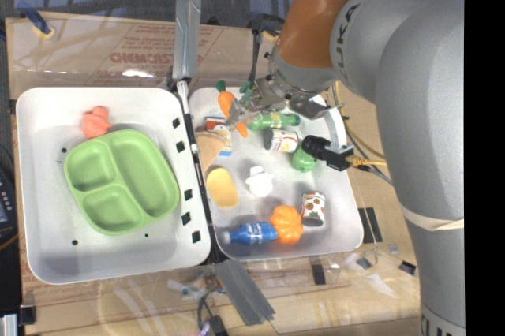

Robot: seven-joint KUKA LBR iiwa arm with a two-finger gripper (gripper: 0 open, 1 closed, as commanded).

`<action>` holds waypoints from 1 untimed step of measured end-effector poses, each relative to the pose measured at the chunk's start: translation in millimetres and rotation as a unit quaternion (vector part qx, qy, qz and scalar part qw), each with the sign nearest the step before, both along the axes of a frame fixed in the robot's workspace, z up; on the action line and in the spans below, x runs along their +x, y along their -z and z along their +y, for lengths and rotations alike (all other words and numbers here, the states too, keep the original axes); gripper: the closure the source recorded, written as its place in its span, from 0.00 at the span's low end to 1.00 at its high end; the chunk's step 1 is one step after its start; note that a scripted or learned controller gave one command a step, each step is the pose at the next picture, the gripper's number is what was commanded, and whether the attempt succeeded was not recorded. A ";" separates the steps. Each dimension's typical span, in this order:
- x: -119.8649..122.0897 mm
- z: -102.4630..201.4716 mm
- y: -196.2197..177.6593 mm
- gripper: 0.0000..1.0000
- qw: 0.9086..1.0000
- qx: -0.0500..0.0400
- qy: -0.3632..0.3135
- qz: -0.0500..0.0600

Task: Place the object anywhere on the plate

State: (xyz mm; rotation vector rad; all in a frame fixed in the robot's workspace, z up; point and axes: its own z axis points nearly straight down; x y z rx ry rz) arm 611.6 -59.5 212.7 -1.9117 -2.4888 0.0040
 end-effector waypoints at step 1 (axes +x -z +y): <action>0.0 -0.1 -0.1 0.00 1.000 0.000 0.000 0.000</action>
